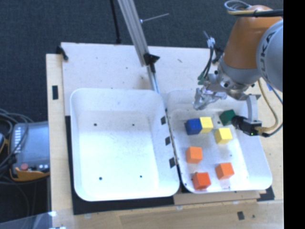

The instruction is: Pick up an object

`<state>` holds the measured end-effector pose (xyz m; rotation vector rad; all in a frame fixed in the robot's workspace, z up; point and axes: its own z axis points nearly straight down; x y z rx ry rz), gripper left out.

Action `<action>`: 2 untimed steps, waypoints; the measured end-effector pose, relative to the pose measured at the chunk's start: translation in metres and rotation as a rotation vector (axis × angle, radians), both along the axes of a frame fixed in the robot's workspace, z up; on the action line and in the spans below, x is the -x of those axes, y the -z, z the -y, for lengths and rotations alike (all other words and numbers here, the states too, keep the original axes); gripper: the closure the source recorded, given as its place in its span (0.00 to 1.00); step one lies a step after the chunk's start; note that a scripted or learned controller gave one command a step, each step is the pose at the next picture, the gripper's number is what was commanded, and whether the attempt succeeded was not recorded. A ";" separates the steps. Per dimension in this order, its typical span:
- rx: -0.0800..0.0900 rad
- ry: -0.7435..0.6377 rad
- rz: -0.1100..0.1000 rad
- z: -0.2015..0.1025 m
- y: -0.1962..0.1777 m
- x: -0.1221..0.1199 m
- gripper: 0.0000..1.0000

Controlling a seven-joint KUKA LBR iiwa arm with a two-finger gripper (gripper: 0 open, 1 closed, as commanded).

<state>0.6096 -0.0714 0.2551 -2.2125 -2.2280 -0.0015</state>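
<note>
I have the jaws point(204, 99) hanging over the right bin point(252, 175), near its twelve o'clock rim, with nothing between them; whether they are parted or closed I cannot tell from this angle. Just at their six o'clock sit a blue cube point(192, 126) and a yellow cube point(207, 123), touching side by side. That pairing worries me: dropping between them risks a wedge. A green block point(228, 116) lies at three o'clock of the pair, another yellow cube point(223, 135) just beyond. I judge the safer pick is the orange cube point(194, 154), standing apart at six o'clock, approached straight down and centred, faces square. The left bin point(119, 142) and counter point(95, 66) play no part.
</note>
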 end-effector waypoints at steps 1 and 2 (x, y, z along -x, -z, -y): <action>-0.001 -0.001 -0.001 -0.053 -0.008 0.004 1.00; 0.001 0.000 -0.003 -0.100 0.007 0.006 1.00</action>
